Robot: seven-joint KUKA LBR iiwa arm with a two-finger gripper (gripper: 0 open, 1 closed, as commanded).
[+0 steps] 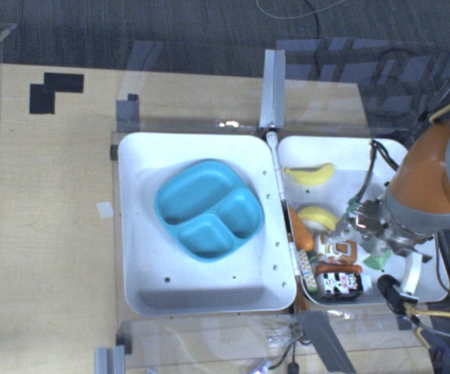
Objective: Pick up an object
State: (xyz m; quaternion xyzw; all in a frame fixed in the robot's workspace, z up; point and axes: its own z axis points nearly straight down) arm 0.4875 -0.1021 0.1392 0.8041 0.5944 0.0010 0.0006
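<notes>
The right bin [342, 148] holds several small items. A yellow banana [309, 174] lies near its back left, and a second yellow fruit [318, 217] sits below it. An orange carrot-like piece [301, 232] rests against the left wall. Toward the front are a small orange-and-white box [339, 250] and a black, white and red packet [339, 281]. My gripper [359, 228] hangs low over the middle of this bin, just right of the yellow fruit and above the small box. The wrist hides what is under it. A green scrap [374, 261] peeks out beneath the wrist.
A blue divided plate [208, 209] lies in the left bin [139, 279]. A metal divider post [272, 92] stands between the bins at the back. The arm's orange band [427, 174] and cables cover the right bin's right side.
</notes>
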